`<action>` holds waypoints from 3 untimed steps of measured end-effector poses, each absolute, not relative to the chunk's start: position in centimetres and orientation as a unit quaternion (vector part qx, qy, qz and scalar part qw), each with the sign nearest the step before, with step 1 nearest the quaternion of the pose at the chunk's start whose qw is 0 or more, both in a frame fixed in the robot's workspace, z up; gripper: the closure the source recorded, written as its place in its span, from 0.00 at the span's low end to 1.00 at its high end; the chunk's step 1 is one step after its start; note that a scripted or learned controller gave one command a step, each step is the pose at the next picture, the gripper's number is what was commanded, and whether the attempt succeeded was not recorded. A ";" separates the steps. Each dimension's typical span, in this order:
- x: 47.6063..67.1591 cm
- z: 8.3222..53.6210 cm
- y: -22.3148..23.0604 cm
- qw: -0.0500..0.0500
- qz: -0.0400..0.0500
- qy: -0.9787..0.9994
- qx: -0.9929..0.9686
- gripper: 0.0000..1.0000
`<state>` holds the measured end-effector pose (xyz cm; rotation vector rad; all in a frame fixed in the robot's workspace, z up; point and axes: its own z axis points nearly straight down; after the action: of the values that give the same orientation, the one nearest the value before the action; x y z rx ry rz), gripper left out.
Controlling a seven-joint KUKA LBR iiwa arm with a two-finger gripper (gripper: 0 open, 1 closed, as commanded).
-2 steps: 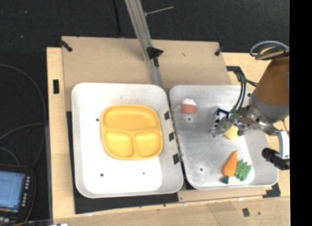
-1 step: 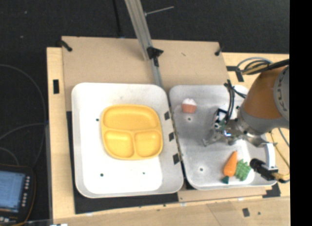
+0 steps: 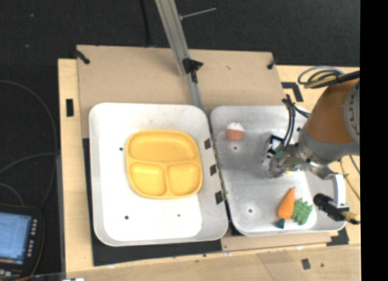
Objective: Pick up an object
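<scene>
Camera view, bench: a tan wooden bench [image 3: 151, 74] bears two shallow white bins side by side.
Left bin: the shallow white plastic bin [image 3: 109, 213] on the left holds a yellow plastic plate with three compartments [image 3: 163, 163], lying flat near the bin's middle.
Right bin: the shallow white plastic bin [image 3: 248, 183] on the right holds three things.
Pink object: a small pink and white rounded object [image 3: 235, 132] lies near the right bin's upper left part, well apart from the gripper.
Carrot: an orange toy carrot [image 3: 287, 203] lies tilted near the bin's lower right corner.
Green piece: a green leafy toy piece [image 3: 302, 211] lies just beside the carrot, on its right.
Arm: the grey arm with an orange band [image 3: 330, 122] reaches in from the right.
Gripper: the two-finger gripper [image 3: 277, 163] hangs over the right bin's middle, between the pink object and the carrot.
Jaws: I cannot tell how far apart they stand; nothing shows between them.
</scene>
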<state>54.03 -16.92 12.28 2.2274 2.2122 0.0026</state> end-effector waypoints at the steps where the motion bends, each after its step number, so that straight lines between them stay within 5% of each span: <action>1: 53.4 18.3 -17.0 0.004 0.002 0.706 0.709 1.00; 2: 53.6 21.8 -17.2 0.003 0.001 0.708 0.706 1.00; 3: 53.7 21.2 -11.9 0.000 0.001 0.710 0.705 1.00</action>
<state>53.69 -11.93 21.16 2.2134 2.2285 0.0028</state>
